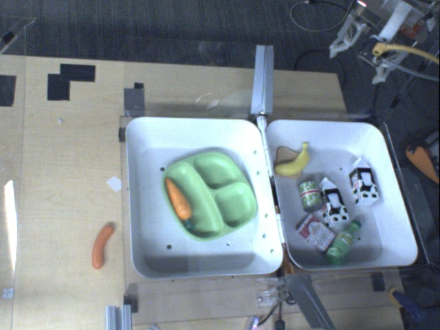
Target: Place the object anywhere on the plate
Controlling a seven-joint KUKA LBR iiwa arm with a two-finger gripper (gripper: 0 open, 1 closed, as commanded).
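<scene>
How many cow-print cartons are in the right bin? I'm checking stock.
2. One carton stands near the right bin's right side; the other carton is mid-bin, beside the can. Clutter might hide more.

Sausage [102,245] on bench beside bins

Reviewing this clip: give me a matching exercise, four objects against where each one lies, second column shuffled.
Objects:
1. carrot
2. banana
3. sausage
4. green bottle

Places:
A. on the bench, left of the bins
B. near the front of the right bin
C. on the green plate
D. at the back left of the right bin

Pairs: 1-C, 2-D, 3-A, 4-B
</scene>
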